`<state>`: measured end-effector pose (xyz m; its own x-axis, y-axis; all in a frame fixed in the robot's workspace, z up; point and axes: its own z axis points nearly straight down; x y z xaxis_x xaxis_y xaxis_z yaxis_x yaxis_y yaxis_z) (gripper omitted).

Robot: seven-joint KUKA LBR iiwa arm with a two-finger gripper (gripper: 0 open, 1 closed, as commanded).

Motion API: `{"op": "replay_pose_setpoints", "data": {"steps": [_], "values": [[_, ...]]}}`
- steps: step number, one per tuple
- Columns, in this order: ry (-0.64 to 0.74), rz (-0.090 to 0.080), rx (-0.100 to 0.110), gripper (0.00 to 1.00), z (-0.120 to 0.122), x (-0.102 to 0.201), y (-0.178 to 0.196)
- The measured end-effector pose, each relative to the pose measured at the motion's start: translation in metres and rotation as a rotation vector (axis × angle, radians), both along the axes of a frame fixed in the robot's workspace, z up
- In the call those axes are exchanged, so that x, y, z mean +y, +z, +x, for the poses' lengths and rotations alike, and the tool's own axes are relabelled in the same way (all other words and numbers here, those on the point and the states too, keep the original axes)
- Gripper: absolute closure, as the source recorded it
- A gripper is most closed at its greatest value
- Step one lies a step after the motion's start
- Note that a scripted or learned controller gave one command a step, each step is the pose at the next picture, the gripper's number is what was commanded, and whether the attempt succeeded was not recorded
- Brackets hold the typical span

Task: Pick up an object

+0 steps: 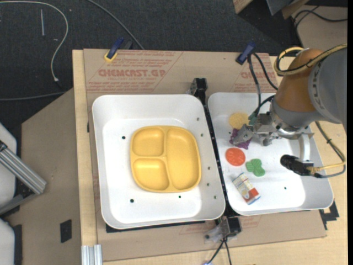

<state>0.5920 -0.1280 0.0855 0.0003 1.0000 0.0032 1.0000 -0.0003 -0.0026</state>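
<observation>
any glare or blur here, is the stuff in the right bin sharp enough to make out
Camera view: soft, even light, no hard glare; left bin and right bin bright, not washed out. Camera view: yellow plate shows a faint sheen. Camera view: red disc and green piece clear in colour, soft in detail; purple item by the gripper dark, hard to read.

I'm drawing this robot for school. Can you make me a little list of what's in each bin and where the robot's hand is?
left bin: one yellow plate with three sections
right bin: yellow round piece, purple toy, red disc, green piece, small red and white box
arm: reaches in over the right bin
gripper: right beside the purple toy
holding something: cannot tell
</observation>
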Motion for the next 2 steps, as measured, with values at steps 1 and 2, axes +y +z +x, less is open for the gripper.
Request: {"op": "replay_pose_setpoints", "data": {"steps": [1, 2], "values": [[0.001, -0.001, -0.006, 1.00, 0.002, 0.000, 0.014], [0.001, -0.004, -0.008, 1.00, 0.004, -0.002, 0.057]]}}
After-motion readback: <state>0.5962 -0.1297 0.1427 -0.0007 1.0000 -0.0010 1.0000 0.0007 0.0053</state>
